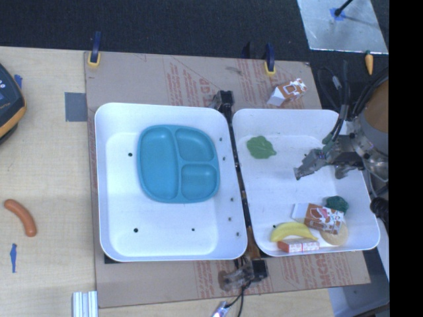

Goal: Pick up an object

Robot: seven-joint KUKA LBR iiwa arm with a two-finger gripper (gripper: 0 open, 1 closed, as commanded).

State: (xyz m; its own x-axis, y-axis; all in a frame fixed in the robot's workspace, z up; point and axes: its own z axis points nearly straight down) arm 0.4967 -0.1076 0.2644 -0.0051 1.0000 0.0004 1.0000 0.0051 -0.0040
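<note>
Over the right bin (264, 121) your gripper (305, 171) hangs, grip state unreadable. Nearest target: green lump (261, 146), upper left of that bin; probably soft and light, so pinch across its middle, gently.

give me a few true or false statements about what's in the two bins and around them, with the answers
1. A blue plastic divided plate lies in the left white bin. True.
2. The green leafy lump sits in the left bin. False: it is in the right white bin.
3. The yellow toy banana lies near the right bin's front edge. True.
4. The orange toy sausage lies inside a bin. False: it lies on the wooden bench, left of both bins.
5. The gripper hangs over the blue plate. False: it is over the right bin.
</note>
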